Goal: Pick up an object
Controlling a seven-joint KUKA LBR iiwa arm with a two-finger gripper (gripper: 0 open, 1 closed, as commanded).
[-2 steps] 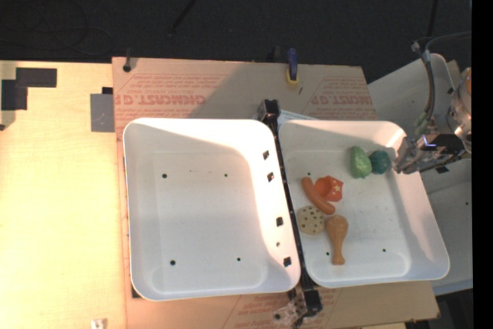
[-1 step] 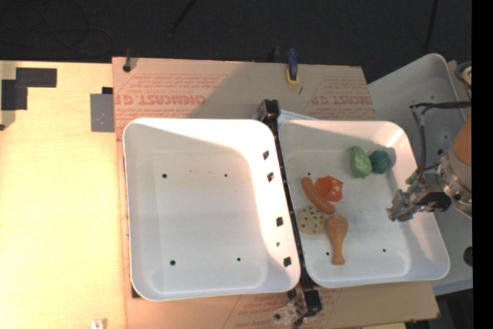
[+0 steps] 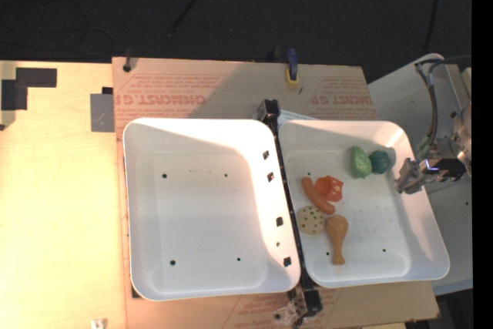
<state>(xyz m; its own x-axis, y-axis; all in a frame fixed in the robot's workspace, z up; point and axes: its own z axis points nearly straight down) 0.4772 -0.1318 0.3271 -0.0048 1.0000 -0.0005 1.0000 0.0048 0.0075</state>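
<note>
We see two shallow white bins side by side on a cardboard sheet (image 3: 323, 85) laid over the bench. The left bin (image 3: 200, 212) is the larger surface in view. The right bin (image 3: 416, 243) holds all the small objects, clustered toward its centre and far side. At that bin's right rim sits the gripper (image 3: 408, 177), above the wall and apart from every object; its fingers are too dark and small here for us to tell whether they are spread or closed. Descending in size, we note a tan drumstick (image 3: 337, 237), an orange sausage (image 3: 318, 195) touching a red piece (image 3: 331, 186), a speckled cookie (image 3: 311, 220), a green lump (image 3: 360, 162), and, just beside it, a teal lump (image 3: 379, 161).
</note>
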